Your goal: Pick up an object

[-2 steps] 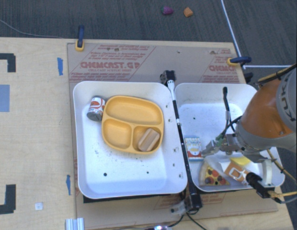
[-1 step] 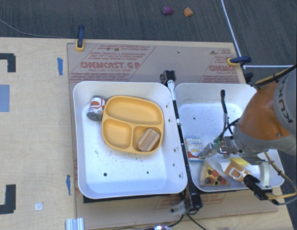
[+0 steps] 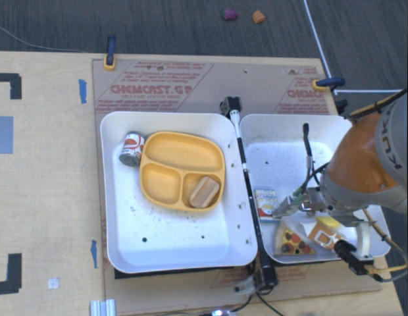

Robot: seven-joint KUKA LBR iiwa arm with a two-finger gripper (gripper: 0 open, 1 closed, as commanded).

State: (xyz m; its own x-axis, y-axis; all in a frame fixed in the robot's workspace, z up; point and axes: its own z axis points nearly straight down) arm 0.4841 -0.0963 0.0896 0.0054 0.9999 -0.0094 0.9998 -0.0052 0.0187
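Camera view, slanted down over the worktop (image 3: 46, 196): two shallow white bins side by side on a cardboard sheet. Left bin (image 3: 171, 252) holds a yellow three-compartment tray (image 3: 181, 170) set toward the bin's far-left part; a tan wooden block (image 3: 204, 191) lies in the tray's near-right compartment, slightly tilted. A small red-and-white can (image 3: 131, 148) lies on its side just beside the tray's left edge, touching or nearly so. Right bin (image 3: 276, 143) holds the arm's wrist, grey with orange band, coming in from the right. Pincer (image 3: 286, 206) sits low near the bin's near-left area, tips close to a small flat packet (image 3: 264, 200), white and blue with a red-orange patch, lying by the bin's left wall. Cannot tell how far the pincer is parted, nor whether it has hold of anything. Near the bin's near edge: a clear bag of mixed-colour pieces (image 3: 293, 241) and a small orange-yellow box (image 3: 324, 232), partly under the wrist.
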